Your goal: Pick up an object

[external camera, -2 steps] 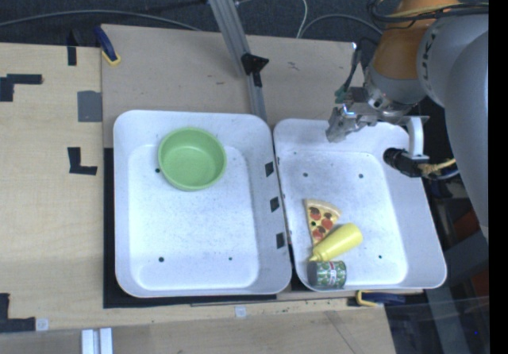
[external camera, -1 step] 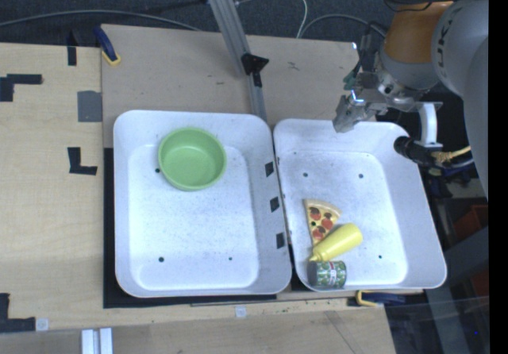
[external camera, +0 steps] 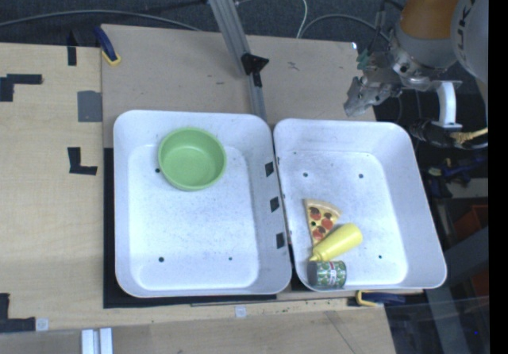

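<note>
Yellow bottle lies in the right bin between pizza slice and can. My gripper hangs above the bin's far edge, carrying nothing, its spread unreadable. I'm at approach; next, descend toward the bottle.

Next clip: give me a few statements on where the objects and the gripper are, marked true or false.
1. The green bowl is in the left bin. True.
2. The pizza slice lies in the left bin. False: it lies in the right bin.
3. The yellow bottle lies beside the pizza slice. True.
4. The can is in the bowl. False: it sits at the right bin's near edge.
5. The gripper is over the bowl. False: it is beyond the right bin's far edge.
</note>
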Action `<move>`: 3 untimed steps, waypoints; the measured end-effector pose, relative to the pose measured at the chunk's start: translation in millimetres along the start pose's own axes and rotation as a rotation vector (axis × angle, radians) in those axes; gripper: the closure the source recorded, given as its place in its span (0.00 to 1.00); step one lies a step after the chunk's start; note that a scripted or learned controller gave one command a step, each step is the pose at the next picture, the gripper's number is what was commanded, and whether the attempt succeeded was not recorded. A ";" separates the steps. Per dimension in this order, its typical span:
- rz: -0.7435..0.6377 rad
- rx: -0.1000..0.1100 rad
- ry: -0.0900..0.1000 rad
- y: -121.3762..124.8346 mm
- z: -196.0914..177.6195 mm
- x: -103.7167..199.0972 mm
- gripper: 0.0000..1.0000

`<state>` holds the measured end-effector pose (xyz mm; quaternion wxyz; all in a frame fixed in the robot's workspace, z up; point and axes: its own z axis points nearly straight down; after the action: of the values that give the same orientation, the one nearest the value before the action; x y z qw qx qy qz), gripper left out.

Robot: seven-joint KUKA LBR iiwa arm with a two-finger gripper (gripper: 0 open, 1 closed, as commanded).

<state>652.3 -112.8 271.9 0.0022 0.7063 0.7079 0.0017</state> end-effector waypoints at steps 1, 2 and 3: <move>-0.003 0.006 0.002 -6.0 -1.6 48.9 1.00; -0.004 0.009 0.002 -2.9 15.8 105.6 1.00; -0.005 0.007 0.002 2.3 20.6 159.5 1.00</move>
<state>654.3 46.7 251.2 -0.0010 0.7047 0.7095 -0.0002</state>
